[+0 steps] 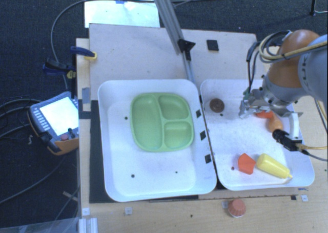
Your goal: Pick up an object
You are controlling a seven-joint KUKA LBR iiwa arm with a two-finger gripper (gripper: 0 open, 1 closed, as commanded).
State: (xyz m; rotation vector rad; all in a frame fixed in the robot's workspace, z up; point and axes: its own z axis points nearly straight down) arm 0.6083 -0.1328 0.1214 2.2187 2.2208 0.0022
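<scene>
1. Closest to the lens in the camera view, a small reddish-brown cap [236,207] sits on the bench [138,47], outside the bins and just past the front rim of the right bin [241,137].
2. Inside that bin, toward the front, an orange block [246,163] and a yellow cone-shaped toy [273,166] lie just beside each other, seemingly touching.
3. Farther back, the gripper [246,108] is low over the right bin's floor. It sits between a brown round piece [217,105], on the side toward the left bin, and an orange piece [274,123] partly hidden under the wrist. Whether the gripper is spread or closed cannot be told from this angle, and nothing is seen held in it.
4. Those two neighbours look like the likeliest targets. Both appear to be small toy items: light, probably rigid, not fragile. The brown one's rounded form may roll or squirt out of a pinch, so a grip across its middle seems best. The orange one is too hidden to judge its shape.
5. Open floor lies in the bin's middle, between the gripper and the front pair. The brown piece sits near the divide between the bins, which could crowd a descent on that side.
6. Well apart from the gripper, the left bin [154,173] holds a green divided plate [161,122].
</scene>
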